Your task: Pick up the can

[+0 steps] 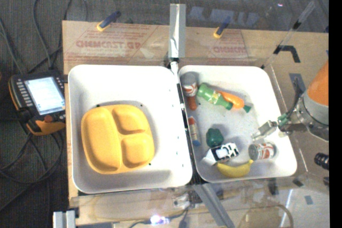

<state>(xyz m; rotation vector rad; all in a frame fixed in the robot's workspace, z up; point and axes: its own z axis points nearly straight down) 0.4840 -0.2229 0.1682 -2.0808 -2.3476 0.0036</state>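
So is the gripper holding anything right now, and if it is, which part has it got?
Nothing is held. The gripper hangs open over the right bin, just above the can lying on its side, with nothing between its fingers.

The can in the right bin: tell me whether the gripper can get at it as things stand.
Probably yes. The can lies on its side near the right bin's right wall, the gripper just above it. Nothing covers it; the banana lies apart.

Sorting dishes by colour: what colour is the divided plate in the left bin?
Yellow: the three-compartment plastic plate, clearest in the camera view.
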